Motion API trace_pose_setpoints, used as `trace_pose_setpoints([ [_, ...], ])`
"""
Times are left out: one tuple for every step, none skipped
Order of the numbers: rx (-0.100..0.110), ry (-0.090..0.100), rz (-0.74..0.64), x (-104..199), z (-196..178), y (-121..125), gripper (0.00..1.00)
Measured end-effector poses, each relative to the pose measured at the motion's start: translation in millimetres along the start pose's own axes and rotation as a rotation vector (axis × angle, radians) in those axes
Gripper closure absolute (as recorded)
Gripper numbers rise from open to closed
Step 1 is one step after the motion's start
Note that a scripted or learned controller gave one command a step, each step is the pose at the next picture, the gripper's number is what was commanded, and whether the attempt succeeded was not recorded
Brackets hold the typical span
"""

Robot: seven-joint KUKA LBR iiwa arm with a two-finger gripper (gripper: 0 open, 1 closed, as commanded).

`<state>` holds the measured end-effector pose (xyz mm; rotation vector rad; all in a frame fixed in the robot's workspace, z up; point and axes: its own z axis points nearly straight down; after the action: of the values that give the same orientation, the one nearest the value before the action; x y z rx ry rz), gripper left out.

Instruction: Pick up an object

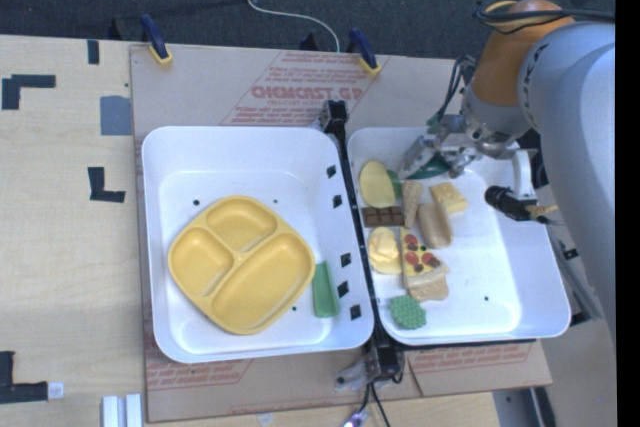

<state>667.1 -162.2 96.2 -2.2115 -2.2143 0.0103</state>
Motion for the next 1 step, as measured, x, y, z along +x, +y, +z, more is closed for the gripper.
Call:
trace_pose_setpoints([
  [-0.017,0.001,-0.012,131.7,-92.8,-29.1,1.0],
])
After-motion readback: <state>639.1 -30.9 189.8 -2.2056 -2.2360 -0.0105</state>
